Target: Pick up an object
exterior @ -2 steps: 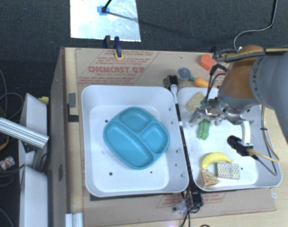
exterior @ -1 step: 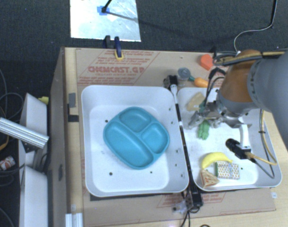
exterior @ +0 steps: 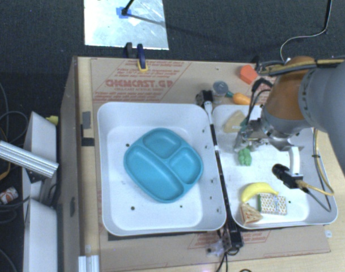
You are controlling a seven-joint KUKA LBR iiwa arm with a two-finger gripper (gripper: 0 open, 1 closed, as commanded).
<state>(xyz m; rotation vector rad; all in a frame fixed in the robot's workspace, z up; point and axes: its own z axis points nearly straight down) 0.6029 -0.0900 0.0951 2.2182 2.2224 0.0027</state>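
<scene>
A small green object [exterior: 244, 156], the likeliest pick, lies on the floor of the right bin [exterior: 262, 173] close to the wall that divides it from the left bin [exterior: 113, 152]. The gripper [exterior: 248, 140] hangs just above the green object's far end, so near in this slanted view that contact cannot be ruled in or out. Whether the gripper is released or clenched cannot be told from here, and nothing is seen held in it.

The green object looks lumpy and slightly longer from the far side of the bench to the near side than across. It lies just nearward of the gripper, so a short drop with a slight pull toward the bench's near edge would likely bring the tool over its middle.

A banana [exterior: 257, 190] curves on the near side of the green object, apart from it. A patterned block [exterior: 272, 204] and a tan wedge [exterior: 250, 214] sit beyond the banana, touching or nearly so. A pale beige piece [exterior: 234, 121] rests on the far side of the green object, past the gripper, with an orange carrot [exterior: 241, 99] farther off still.

The grey arm [exterior: 325, 95] reaches in from the green object's right. Well to the object's left, across the dividing wall, a blue divided plate [exterior: 162, 164] lies in the other bin.
</scene>
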